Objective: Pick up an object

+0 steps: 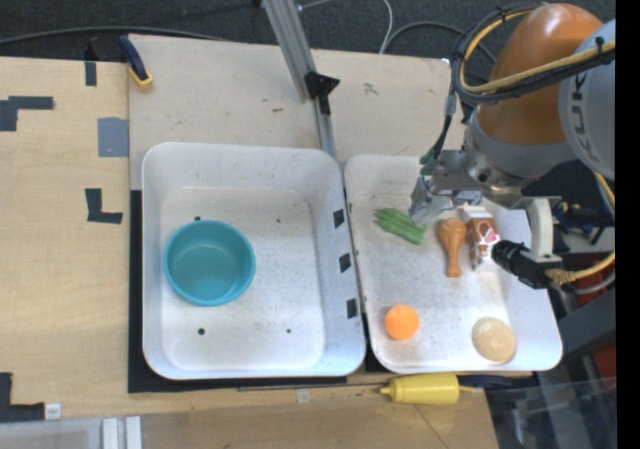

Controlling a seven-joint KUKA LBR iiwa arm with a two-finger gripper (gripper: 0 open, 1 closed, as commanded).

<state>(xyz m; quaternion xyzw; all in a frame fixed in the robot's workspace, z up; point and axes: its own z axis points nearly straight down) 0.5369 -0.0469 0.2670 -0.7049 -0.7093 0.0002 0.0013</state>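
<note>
In the right bin (380, 267) lie a green bean-like piece (400, 226), a tan chicken drumstick (454, 243), an orange ball (402, 322), a pale round bun (493, 338) and a small red-and-white item (485, 238). My gripper (432, 199) hangs over the upper part of this bin, just right of and above the green piece and just above the drumstick. Its grey body hides the space under it, and nothing shows between the fingers.
A blue bowl (209, 262) sits in the left bin (170, 177). A yellow mustard bottle (428, 389) lies outside the right bin's front edge. A grey pole (290, 27) slants down to the bins' divider. Cables trail behind the arm.
</note>
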